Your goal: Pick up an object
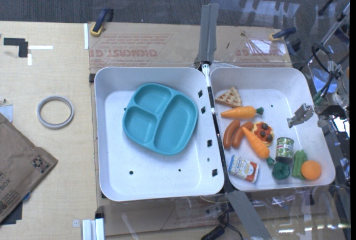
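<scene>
"BOX" on brown cardboard box (19,169), mirrored red lettering on cardboard sheet (146,47)

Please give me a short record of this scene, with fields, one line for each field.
left bin: holds a teal divided plate
right bin: toy foods, among them a waffle piece, a carrot, sausages, a small can, an orange, a small carton
gripper: above the right side of the right bin, nothing seen between its fingers
bench, left: tape ring, cardboard box
</scene>
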Robot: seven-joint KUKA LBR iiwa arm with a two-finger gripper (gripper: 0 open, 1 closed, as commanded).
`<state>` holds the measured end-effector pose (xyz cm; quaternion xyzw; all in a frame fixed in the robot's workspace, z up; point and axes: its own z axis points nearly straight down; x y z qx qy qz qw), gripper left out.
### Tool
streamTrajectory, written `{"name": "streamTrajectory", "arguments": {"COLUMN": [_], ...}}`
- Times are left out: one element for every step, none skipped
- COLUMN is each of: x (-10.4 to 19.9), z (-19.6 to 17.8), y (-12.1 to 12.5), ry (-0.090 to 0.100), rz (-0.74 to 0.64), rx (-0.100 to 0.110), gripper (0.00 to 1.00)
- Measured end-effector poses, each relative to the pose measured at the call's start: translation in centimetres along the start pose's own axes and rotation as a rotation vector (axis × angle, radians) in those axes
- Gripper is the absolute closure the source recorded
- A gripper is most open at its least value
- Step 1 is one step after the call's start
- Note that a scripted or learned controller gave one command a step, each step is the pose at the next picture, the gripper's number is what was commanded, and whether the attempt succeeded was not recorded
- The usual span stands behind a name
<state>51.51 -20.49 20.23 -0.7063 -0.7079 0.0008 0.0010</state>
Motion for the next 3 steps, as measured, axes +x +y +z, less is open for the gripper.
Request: {"name": "streamTrajectory", "arguments": {"x": [7.5, 7.4, 13.5], "z": [11.1, 10.3, 1.1], "y": [0.2, 0.1, 4.1], "ry": [0.0, 0.0, -0.001], "rz": [-0.039, -0.036, -0.127], "rx": [-0.002, 0.0, -0.001], "gripper": [0.0, 1.0, 1.0]}}
